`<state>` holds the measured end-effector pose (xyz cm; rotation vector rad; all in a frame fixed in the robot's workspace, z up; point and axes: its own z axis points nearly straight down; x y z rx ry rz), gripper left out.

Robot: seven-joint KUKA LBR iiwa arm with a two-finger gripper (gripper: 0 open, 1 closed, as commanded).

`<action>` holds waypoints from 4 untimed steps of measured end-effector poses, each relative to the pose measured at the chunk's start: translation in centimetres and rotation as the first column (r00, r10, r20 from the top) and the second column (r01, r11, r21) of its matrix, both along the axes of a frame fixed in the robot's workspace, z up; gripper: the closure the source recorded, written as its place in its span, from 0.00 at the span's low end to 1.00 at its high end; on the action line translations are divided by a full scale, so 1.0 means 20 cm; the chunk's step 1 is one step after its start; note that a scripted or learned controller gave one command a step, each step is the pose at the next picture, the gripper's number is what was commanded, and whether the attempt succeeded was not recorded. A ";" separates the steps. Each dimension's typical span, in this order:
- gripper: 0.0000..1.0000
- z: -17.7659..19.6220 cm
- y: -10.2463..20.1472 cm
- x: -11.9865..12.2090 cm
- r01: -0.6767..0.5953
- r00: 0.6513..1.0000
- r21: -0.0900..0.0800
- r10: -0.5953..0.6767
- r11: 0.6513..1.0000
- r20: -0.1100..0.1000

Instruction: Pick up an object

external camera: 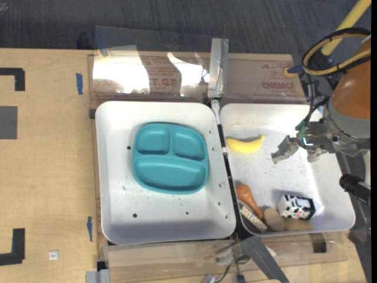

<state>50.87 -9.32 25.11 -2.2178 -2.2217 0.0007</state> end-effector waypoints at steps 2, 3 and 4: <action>0.00 -0.34 0.24 0.19 0.120 0.993 -0.001 -0.120 0.993 0.003; 1.00 -0.28 0.24 0.19 0.121 0.993 0.000 -0.121 0.993 0.005; 0.00 -0.29 0.24 0.19 0.121 0.993 0.000 -0.121 0.993 0.004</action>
